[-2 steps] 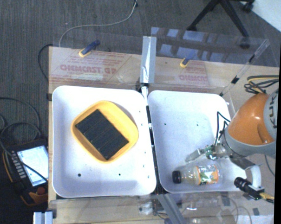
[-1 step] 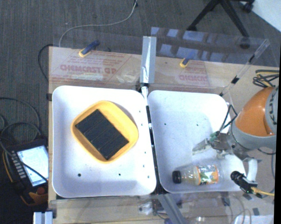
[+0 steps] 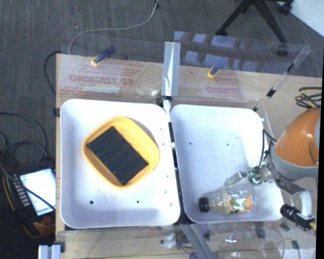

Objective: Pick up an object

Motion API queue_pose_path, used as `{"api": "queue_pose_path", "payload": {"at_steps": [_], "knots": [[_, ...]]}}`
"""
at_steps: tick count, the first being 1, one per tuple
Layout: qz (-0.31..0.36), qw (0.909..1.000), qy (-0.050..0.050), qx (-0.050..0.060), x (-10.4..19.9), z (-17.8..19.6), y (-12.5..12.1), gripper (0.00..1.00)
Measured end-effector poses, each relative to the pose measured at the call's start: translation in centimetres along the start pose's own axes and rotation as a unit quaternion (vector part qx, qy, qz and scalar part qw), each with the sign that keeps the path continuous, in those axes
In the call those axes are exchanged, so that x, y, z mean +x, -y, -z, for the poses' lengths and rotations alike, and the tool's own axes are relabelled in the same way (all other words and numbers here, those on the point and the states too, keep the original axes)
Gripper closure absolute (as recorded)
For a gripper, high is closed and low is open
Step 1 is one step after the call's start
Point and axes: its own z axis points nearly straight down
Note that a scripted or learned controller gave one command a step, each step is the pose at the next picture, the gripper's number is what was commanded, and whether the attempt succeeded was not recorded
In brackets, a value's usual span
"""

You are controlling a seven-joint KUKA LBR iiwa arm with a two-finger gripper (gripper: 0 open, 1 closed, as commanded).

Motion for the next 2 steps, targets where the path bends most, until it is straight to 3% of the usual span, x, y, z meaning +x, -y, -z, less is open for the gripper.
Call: {"api": "queue_pose_path", "payload": {"at_steps": [1,2], "knots": [[0.0,1.0,-0.001,-0.001,0.1,1.05,-0.22,1.0],[0.001,1.0,-0.002,-0.001,0.11,1.03,-0.21,0.0]]}}
